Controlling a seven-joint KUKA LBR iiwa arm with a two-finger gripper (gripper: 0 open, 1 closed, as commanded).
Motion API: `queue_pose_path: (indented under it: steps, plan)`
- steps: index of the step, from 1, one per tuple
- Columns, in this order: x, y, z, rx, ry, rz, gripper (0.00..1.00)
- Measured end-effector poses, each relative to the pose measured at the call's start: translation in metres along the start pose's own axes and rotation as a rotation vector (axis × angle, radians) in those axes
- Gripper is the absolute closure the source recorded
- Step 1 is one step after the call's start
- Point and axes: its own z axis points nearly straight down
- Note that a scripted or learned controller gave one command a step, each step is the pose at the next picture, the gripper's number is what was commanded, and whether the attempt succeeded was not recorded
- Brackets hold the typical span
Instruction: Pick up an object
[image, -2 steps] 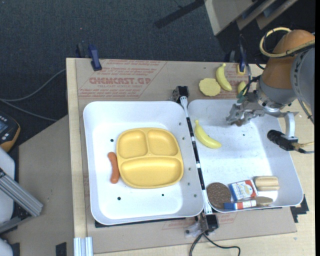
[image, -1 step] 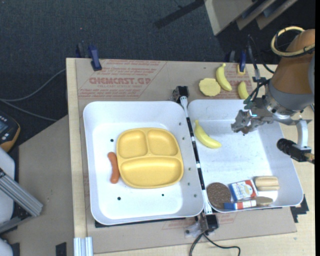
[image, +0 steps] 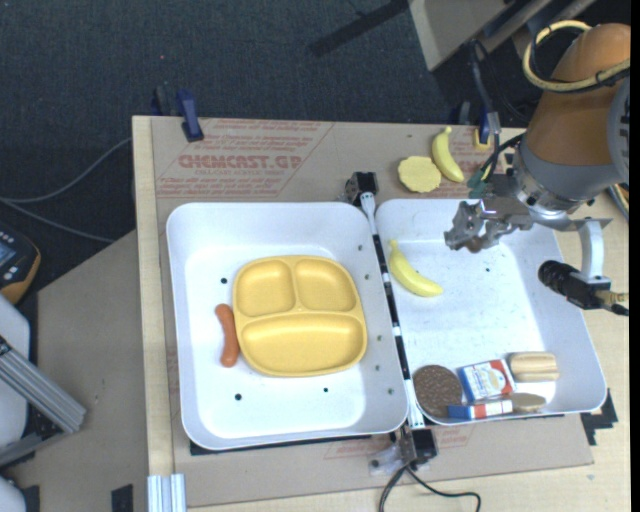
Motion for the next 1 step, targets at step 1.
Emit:
queue_pose_path:
  steps: [1]
  plan:
    - [0.0443, 0.0011, 0.0223, 0.011, 0.002, 0.001, 1.0]
